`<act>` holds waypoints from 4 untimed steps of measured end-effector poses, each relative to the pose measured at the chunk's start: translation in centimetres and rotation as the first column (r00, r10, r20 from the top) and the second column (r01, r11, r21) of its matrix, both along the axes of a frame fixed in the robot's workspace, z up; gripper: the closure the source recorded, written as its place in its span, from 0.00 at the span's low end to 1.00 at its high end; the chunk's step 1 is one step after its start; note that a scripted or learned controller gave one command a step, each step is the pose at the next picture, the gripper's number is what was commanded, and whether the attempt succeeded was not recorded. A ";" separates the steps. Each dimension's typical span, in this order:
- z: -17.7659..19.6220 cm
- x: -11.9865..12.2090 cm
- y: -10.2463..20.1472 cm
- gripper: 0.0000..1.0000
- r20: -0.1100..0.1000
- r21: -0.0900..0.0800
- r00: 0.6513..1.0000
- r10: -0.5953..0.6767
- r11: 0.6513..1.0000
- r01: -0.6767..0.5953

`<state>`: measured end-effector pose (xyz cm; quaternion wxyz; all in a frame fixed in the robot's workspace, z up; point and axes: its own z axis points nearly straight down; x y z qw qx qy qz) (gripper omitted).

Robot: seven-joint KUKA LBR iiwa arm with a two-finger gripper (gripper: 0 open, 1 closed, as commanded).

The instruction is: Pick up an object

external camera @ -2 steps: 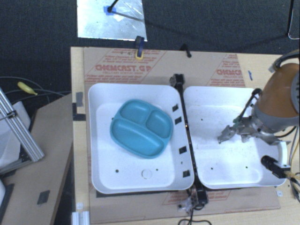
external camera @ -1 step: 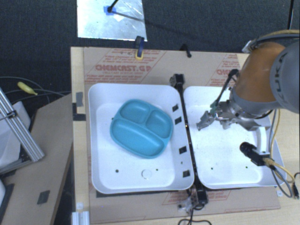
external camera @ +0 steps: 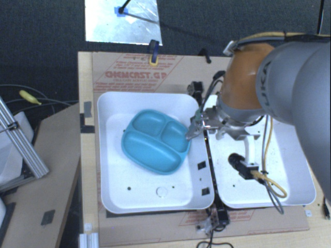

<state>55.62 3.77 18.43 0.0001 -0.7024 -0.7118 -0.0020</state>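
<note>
One tool [external camera: 194, 128] meets blue divided plate [external camera: 155, 141] rim

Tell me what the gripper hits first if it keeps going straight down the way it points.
Most likely the blue plate: the gripper hangs at the plate's right edge in the left bin. Depth is unclear from this view, so it might just meet the bin floor beside it.

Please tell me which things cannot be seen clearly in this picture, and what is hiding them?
- Gripper: small and blurred at the blue divided plate's right edge; contact cannot be judged.
- Right bin: its upper part is covered by the arm.
- Arm: cut off by the right edge of the camera view.
- Small marks on the left bin floor: too small to identify.
</note>
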 end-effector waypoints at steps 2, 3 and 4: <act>7.6 0.7 8.9 0.00 -0.007 0.000 1.000 -0.002 1.000 0.002; 20.4 -2.3 10.3 0.00 0.012 0.003 1.000 -0.006 1.000 0.006; 22.1 -4.3 17.1 0.00 0.001 0.001 1.000 -0.002 1.000 0.002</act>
